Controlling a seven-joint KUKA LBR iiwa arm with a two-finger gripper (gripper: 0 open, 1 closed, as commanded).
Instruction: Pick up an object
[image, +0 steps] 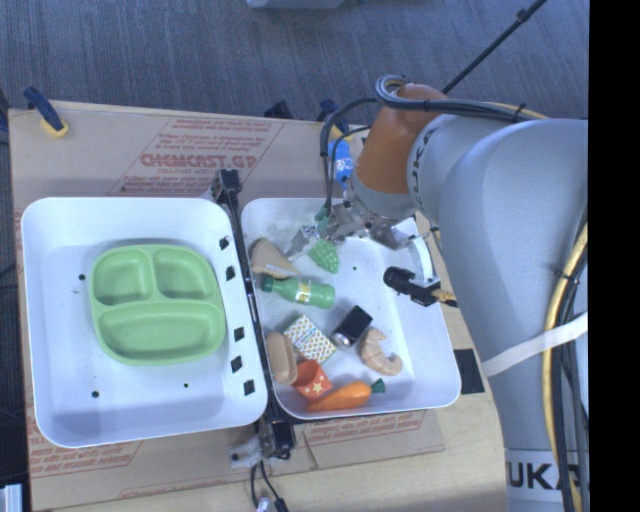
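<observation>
Green grapes (325, 256), right bin's (440, 385) back

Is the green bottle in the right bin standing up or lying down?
Lying down. The green bottle rests on its side on the right bin's floor, neck pointing toward the left bin.

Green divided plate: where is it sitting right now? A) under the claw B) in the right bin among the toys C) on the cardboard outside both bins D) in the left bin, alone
D: the green divided plate lies flat in the left bin, while the toys are crowded in the right bin.
</observation>
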